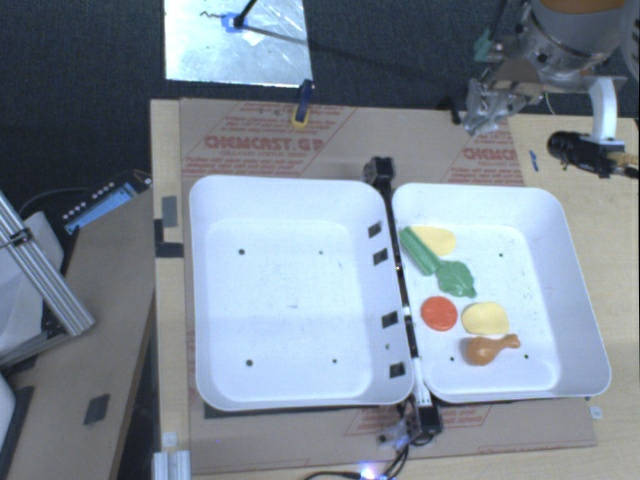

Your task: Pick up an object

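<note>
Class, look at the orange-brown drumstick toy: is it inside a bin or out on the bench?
Inside. The drumstick toy lies on the floor of the right bin, within its white walls, beside a yellow piece.

Cardboard sheet (pixel 250 138) under bins; silver foil square (pixel 237 26) behind; alu rail (pixel 40 278) & keypad (pixel 100 203) at left.

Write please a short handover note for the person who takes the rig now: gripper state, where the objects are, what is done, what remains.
Gripper: raised beyond the right bin's far rim, holding nothing visible.
Objects, all in the right bin's left half: green toy vegetable, pale yellow piece touching it, red-orange disc, yellow piece, brown drumstick.
Done: no pick yet.
Left: descend, grasp one object, lift.
</note>
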### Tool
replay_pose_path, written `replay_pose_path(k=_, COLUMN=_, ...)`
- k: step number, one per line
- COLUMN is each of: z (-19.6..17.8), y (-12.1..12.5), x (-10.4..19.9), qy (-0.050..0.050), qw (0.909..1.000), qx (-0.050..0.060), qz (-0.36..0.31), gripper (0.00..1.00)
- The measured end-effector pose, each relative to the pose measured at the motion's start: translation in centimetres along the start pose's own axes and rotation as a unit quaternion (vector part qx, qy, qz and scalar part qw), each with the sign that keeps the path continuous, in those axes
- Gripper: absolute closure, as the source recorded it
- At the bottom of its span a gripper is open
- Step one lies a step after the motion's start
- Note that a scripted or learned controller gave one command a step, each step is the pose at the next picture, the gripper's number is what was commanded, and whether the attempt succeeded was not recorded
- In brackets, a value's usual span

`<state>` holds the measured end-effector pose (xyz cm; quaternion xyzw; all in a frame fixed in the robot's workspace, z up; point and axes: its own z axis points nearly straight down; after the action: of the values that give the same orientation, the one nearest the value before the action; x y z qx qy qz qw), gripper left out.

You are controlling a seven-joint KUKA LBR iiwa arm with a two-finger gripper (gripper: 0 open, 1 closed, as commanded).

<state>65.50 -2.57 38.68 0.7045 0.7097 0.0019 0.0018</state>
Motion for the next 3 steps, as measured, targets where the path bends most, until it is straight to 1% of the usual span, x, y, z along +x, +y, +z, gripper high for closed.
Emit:
replay_pose_path(k=1, z=-1.9, y=-0.3, x=2.8, qy=0.0, qw=1.0, qx=0.0, qz=0.0, gripper=1.0)
replay_pose_path(k=2, z=11.4, y=1.3, x=6.6, qy=0.0, qw=1.0, qx=0.007, qz=0.0, gripper=1.0)
replay_pose_path(k=3, z=5.7, y=1.0, x=13.3, qy=0.001, qw=1.0, qx=-0.001, qz=-0.002, gripper=1.0)
